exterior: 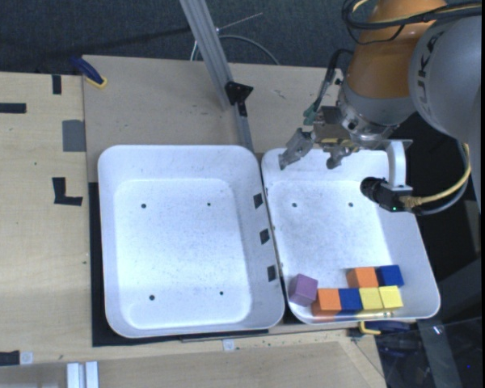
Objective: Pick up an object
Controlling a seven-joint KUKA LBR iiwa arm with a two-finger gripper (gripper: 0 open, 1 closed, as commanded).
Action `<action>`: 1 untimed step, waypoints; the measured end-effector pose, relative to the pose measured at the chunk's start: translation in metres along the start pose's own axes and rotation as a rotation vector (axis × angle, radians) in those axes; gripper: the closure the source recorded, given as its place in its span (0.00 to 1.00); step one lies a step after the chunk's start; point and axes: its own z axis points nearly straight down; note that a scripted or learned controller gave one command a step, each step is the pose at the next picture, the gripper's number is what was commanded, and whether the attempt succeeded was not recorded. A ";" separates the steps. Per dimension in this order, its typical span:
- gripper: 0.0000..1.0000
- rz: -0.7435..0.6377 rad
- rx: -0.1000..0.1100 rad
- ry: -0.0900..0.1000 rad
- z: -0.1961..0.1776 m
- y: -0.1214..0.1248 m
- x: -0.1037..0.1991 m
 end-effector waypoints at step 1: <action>0.00 -0.005 0.003 0.001 -0.025 -0.023 0.038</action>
